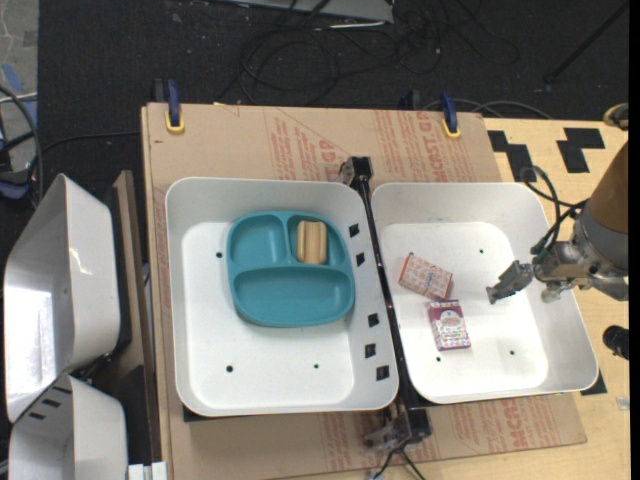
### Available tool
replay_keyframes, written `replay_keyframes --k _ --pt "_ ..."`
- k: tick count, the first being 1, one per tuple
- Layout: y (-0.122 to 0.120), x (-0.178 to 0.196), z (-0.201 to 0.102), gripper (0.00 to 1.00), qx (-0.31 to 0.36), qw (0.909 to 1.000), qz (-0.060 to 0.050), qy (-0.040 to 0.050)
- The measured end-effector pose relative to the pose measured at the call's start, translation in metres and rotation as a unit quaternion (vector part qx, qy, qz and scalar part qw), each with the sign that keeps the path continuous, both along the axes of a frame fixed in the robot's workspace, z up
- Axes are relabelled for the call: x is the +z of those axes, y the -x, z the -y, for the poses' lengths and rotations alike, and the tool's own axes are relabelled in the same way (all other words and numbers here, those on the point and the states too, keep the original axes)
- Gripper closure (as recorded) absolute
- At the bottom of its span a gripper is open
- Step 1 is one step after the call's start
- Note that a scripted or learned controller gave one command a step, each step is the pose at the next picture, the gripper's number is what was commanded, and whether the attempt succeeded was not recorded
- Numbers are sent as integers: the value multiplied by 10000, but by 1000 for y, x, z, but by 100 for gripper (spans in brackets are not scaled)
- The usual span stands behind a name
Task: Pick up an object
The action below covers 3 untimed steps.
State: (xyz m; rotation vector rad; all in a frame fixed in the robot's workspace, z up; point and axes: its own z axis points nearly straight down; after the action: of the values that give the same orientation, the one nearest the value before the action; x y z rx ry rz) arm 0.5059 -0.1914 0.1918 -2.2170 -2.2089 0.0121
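Reaching into the right bin (520,200), my gripper (508,283) hovers right of the pink cartons (437,298) (nearer one's long axis runs roughly up-down); whether it's open I can't tell, too blurred.

Overall light: bright and even, coming from overhead; colours read clearly.
Bins: the left bin (200,298) and right bin (520,368) are near white, close to washing out on their floors, yet their rims stay distinct.
Glare: a strong sheen on the tilted white panel (55,288) at 9 o'clock; a soft highlight on the teal tray (285,293).
Shadows: faint and short; a thin one under the tray's lower rim, a soft one beside the arm (605,238) at 3 o'clock.
Floor: the dark floor (100,48) at 12 o'clock is dim, cables barely separable.
Sharpness: moderate, slightly grainy; the print on the table (300,143) is readable, small box labels are not.
Distortion: little bending at the edges.
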Motion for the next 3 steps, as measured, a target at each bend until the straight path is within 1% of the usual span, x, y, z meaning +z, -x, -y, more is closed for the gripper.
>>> replay_keyframes --k 1,2,3 --pt "-3 7 -1 0 21 10000 65 15" --pt "2 -38 -6 0 10 10000 49 8" --pt "-1 -99 -3 0 2 10000 79 10"
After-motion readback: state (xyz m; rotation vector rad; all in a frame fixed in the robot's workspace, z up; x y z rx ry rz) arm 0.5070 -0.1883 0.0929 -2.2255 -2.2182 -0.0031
